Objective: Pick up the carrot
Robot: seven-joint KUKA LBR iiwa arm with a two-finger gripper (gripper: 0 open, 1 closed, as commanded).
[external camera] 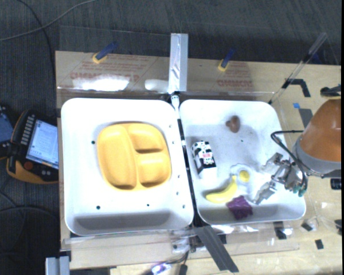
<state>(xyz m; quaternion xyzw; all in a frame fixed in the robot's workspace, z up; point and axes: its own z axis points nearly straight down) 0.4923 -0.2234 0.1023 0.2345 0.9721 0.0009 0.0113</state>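
Observation:
My gripper [267, 180] hangs over the right side of the right bin [258, 110], reaching in from the right. Its two fingers [262, 194] are spread apart and nothing sits between them. Just left of the fingers lie a small white and yellow piece [241, 174], a yellow banana [220, 194] and a purple item [239, 206]. A small brown lump [233, 123] rests near the bin's far side. A black and white cow-patterned box [204, 156] lies by the bin's left wall.
The left bin [80, 211] holds a yellow divided plate [134, 154]. A tablet and handset [37, 148] lie on the floor to the left. Cables and clips sit along the bench's right edge [301, 87].

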